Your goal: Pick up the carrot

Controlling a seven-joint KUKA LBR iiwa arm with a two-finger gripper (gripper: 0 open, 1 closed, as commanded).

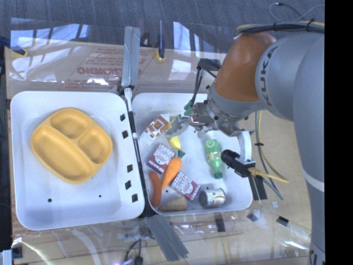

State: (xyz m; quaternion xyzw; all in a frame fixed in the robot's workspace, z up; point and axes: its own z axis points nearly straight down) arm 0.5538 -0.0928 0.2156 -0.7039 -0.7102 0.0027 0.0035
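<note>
Carrot lies tilted in the right bin, hand above.

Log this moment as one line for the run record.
arm: over right bin | gripper: near bin's upper middle, nothing seen held | carrot: lying in bin, not picked | left bin: yellow tray

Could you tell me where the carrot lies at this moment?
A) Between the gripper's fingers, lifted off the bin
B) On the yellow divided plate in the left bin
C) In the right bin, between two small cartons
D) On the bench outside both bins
C: the carrot lies flat on the right bin floor, with one small carton on its upper left and another carton on its lower right.
</note>
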